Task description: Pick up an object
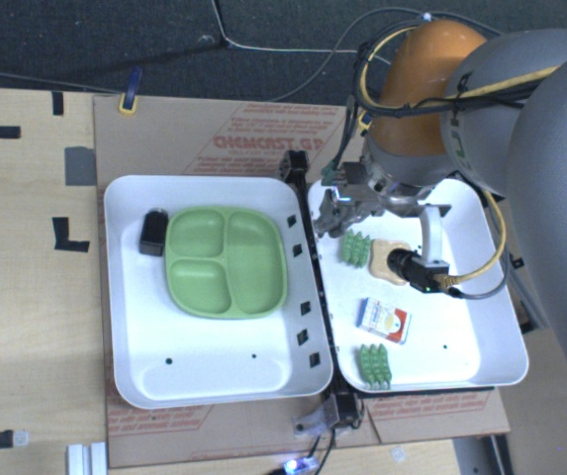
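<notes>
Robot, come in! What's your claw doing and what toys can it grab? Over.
Gripper low over right bin, fingers unclear. Nothing seen held. Green block just beneath; small card box, second green block nearby. Nothing blocking.

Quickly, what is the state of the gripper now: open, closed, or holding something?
Gripper: cannot be told; it sits low over the right bin, above a green block.

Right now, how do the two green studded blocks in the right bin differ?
The upper green studded block lies near the gripper, beside a tan object; the lower green studded block lies apart from the arm, near the right bin's front rim, below a small white, red and blue box. Both share colour, studs and similar size.
</notes>
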You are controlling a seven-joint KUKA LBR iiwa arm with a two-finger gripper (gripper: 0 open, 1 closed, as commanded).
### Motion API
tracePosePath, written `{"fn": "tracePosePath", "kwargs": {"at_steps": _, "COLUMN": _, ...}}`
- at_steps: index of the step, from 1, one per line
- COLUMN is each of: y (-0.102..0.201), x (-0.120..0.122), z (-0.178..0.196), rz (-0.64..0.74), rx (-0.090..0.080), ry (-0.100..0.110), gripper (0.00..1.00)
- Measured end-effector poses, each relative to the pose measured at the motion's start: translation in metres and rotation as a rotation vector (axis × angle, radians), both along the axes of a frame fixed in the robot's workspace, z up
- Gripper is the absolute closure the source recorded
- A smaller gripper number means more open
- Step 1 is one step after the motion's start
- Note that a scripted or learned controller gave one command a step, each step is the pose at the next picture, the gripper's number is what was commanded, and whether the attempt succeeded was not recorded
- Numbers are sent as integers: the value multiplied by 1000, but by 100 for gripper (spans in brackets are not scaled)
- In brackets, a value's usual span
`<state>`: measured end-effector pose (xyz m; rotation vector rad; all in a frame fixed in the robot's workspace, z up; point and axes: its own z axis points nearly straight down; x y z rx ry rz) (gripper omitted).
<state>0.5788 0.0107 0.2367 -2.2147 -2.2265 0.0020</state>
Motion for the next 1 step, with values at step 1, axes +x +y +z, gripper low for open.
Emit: {"fn": "tracePosePath", "kwargs": {"at_steps": 1, "y": 54, "x": 29, "z": -10, "rz": 1, "rx": 0, "ry": -1, "gripper": 100}}
